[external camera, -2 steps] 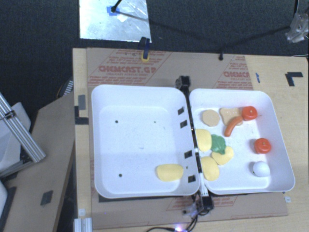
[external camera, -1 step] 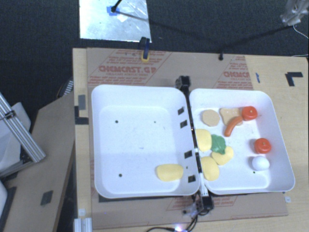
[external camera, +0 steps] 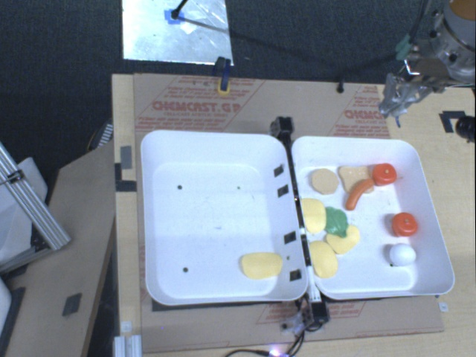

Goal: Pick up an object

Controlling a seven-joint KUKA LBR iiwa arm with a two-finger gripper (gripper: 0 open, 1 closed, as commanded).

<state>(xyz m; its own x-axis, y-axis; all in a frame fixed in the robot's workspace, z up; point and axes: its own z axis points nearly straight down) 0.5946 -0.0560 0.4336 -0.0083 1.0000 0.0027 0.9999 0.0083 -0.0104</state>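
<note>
Nearest the lens is the front lip of the left bin (external camera: 223,297), the bigger patch of bare white, with one pale yellow slab (external camera: 261,265) lying near its five o'clock corner. Beside it the right bin (external camera: 435,274) carries the crowd: yellow pieces (external camera: 325,236) stacked along the divider, a tan disc (external camera: 323,181), a green lump (external camera: 336,221), an orange sausage (external camera: 359,193), two red-orange rounds (external camera: 384,174) and (external camera: 404,224), and a white ball (external camera: 401,255). My gripper (external camera: 394,104) hangs up at one o'clock, outside the bins over the brown bench board (external camera: 193,99) (I cannot tell whether my fingers are spread or closed). From where I am, everything lies toward six o'clock; the upper red round is closest, almost straight below me. The sausage runs its long axis roughly from one to seven o'clock, so I would judge a grip across it needs a turn of the wrist. There is free floor around the two red rounds.
</note>
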